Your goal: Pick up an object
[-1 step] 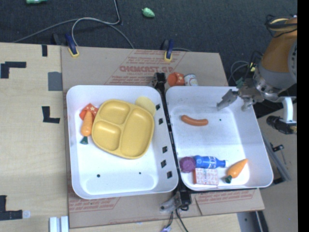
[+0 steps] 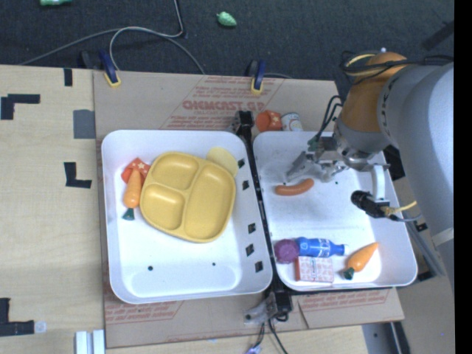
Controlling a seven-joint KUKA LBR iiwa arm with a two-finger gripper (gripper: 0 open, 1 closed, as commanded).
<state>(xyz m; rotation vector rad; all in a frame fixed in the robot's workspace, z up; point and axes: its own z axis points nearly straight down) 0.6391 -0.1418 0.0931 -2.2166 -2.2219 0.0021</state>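
We find the pick not yet made: the gripper [image 2: 301, 169] hangs low in the right bin [image 2: 402, 271], fingers apart and holding nothing, with the sausage [image 2: 294, 189] lying just at its 6 o'clock, ungrasped.

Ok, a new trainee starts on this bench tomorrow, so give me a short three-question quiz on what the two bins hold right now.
1. True or false: the yellow divided plate lies in the left bin.
2. Which item lies closest to the gripper? A) blue bottle B) sausage C) purple item
3. Fill in: an orange carrot lies in each bin; the one in the right bin sits near its ____ corner in the camera view.

Key: 1 true; 2 B; 3 lower right.
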